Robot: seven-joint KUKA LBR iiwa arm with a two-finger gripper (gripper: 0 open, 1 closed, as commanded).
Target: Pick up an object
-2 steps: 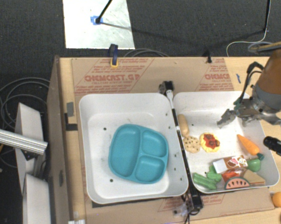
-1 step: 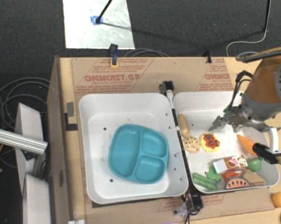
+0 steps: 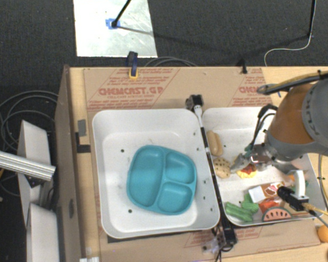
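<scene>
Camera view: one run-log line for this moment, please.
arm: over right bin | gripper: low beside yellow item | grasp: unconfirmed | blue tray: left bin

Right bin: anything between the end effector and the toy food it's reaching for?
Nothing visible does. The end effector is low in the right bin, right at the yellow piece and beside the cookie. Both pieces lie uncovered on the bin floor. The other toys sit nearer the front edge, off that path.
</scene>
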